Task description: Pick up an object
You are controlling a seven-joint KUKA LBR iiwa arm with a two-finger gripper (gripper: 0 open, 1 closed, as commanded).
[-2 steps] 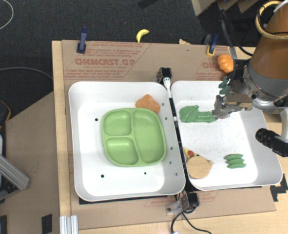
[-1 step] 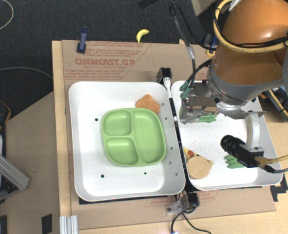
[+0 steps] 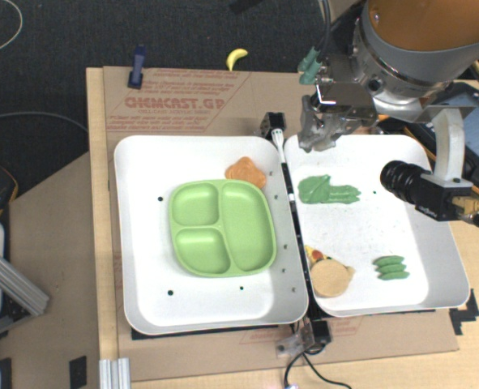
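Overhead, the tool [image 3: 318,133] hangs at the back edge of the right bin [image 3: 434,290], just beside the divide between the two bins, under the arm [image 3: 421,23] with its orange band; whether it is released or clenched I cannot tell, since the wrist hides it from above. Nothing shows gripped in it. Just in front of the tool, in the right bin, lies a flat green leafy piece [image 3: 327,191], its long axis running left to right across the bin, the broader ragged end toward the left bin [image 3: 142,298] and the narrower end pointing right. Farther forward and to the right lies a small green pea pod [image 3: 391,267], also lying left to right, well apart from the leafy piece. Near the front left corner of the same bin sits a round tan cookie [image 3: 331,279], with a small red and yellow bit touching its upper left edge. The left bin carries a light green divided plate [image 3: 223,227], three compartments, turned slightly off square, and an orange piece [image 3: 245,171] touches the plate's back right edge. Both bins rest on a brown cardboard sheet [image 3: 174,100] on the worktop. A small yellow banana [image 3: 236,57] lies on the dark floor beyond the cardboard.
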